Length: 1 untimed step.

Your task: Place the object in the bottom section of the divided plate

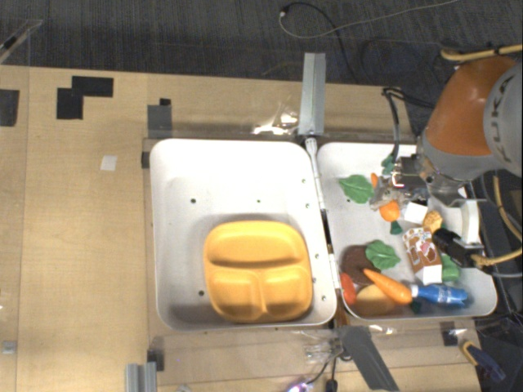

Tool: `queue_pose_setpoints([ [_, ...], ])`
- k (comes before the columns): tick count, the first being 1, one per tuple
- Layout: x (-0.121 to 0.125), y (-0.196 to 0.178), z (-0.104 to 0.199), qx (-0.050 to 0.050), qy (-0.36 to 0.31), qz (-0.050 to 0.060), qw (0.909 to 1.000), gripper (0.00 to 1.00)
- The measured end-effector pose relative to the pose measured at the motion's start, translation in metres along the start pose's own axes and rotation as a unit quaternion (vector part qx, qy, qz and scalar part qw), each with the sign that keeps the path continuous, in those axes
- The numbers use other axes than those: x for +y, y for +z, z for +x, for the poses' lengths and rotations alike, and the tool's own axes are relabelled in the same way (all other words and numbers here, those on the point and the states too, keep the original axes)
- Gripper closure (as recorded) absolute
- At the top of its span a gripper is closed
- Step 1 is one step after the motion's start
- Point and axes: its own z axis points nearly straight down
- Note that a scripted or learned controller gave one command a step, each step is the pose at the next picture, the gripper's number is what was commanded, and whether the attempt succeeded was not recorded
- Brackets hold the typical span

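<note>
A yellow divided plate (214,256) lies in the left bin (229,170), toward its near side, with one wide section on the far side and two smaller ones on the near side. All its sections hold nothing. My gripper (402,181) hangs low over the far middle of the right bin (351,158), beside a green leaf toy (356,188) and just above a small orange piece (390,211). The arm's orange band (458,113) rises behind it.
The right bin is crowded with a carrot (386,285), a blue bottle (441,295), a second green leaf (382,254), a brown item (354,260), a printed packet (421,248) and a white block (414,212). A metal divider (314,96) stands between the bins.
</note>
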Motion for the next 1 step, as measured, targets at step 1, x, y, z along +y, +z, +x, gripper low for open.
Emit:
queue_pose_setpoints([
  [1,-0.0520,0.0134,0.0545,0.000,-0.084,0.002,0.9965,1.00],
])
